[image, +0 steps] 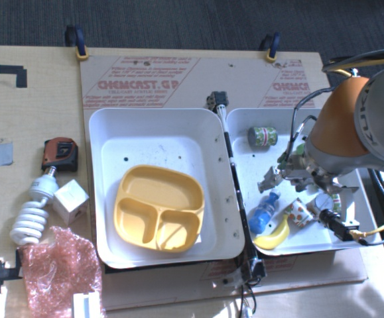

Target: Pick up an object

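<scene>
A: Seen from above: two white bins. In the left bin (pixel 105 177), a yellow divided plate (pixel 158 207).

B: And the right bin (pixel 245 121)?

A: Grey arm (pixel 357 124) reaching in; below it a blue bottle (pixel 263 214), a banana (pixel 273 236) touching a small carton (pixel 299 212), a green can (pixel 262 136) well apart.

B: Gripper (pixel 298 177)?

A: Above the bottle; impossible to tell how open, or whether holding anything.
</scene>
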Motion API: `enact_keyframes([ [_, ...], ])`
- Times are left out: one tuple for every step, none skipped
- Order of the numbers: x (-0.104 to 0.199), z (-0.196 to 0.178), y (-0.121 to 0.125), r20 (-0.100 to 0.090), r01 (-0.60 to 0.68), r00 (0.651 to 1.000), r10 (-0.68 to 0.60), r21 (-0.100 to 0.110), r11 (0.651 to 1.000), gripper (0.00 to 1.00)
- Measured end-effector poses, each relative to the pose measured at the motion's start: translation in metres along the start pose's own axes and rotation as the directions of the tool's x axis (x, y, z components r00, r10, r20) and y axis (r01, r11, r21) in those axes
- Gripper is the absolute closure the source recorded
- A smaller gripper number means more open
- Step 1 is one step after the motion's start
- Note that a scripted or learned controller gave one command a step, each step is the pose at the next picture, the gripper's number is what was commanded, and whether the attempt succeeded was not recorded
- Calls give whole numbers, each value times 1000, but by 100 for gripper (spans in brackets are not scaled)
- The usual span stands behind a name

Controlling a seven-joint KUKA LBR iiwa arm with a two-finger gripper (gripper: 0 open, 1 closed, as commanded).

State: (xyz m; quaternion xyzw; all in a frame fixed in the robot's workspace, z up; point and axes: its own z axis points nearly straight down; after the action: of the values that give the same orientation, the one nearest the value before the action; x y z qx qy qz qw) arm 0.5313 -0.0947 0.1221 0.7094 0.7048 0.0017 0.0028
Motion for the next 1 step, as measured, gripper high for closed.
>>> enact_keyframes([
  [2, 30, -39, -1, 5, 1000, -5, 6, 1000, 0],
])
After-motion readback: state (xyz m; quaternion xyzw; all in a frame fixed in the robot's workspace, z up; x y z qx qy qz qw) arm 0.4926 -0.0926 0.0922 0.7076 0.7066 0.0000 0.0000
